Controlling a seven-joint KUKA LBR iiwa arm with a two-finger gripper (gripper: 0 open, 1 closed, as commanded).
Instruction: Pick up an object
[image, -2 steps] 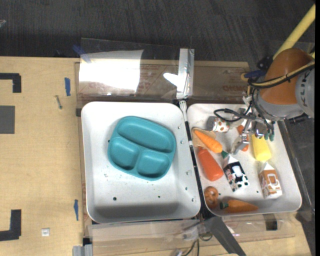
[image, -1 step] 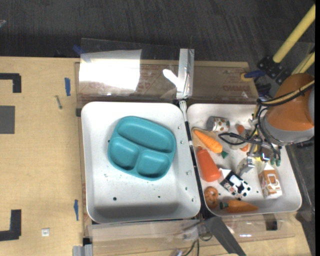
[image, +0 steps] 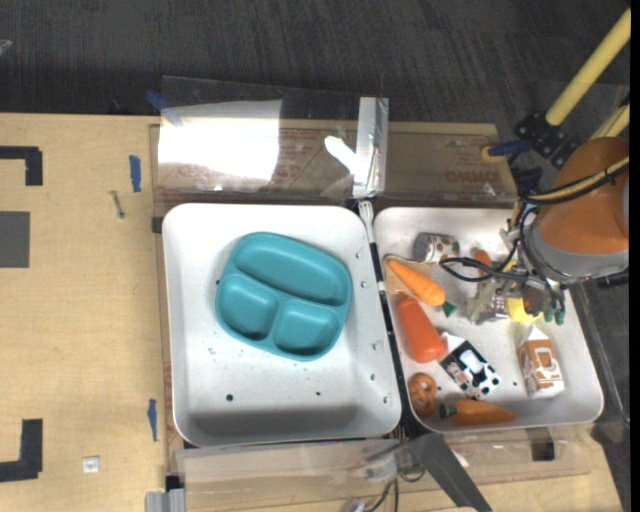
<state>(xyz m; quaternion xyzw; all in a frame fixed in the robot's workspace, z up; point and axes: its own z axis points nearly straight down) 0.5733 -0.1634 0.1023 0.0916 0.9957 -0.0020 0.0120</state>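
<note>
The right bin (image: 585, 405) holds several small objects. Along its left side lie an orange carrot (image: 417, 282) and an orange-red bottle (image: 421, 331). A black-and-white toy (image: 470, 368) lies near the middle. Near the front rim are a brown round piece (image: 422, 389) and a second carrot (image: 482, 411). An orange-and-white carton (image: 540, 365) stands at the right, and a grey can (image: 434, 245) lies at the back. My gripper (image: 495, 305) is low in the bin's middle, between the carrot and a small yellow piece (image: 520, 309). The grey and orange arm (image: 590, 215) rises behind it.
The left bin (image: 190, 380) holds a teal divided plate (image: 284, 294). A clear plastic sheet (image: 260, 150) and a metal bracket (image: 371, 145) sit behind the bins. A yellow pole (image: 595, 60) slants at the top right. Black cables (image: 465, 267) trail from the wrist.
</note>
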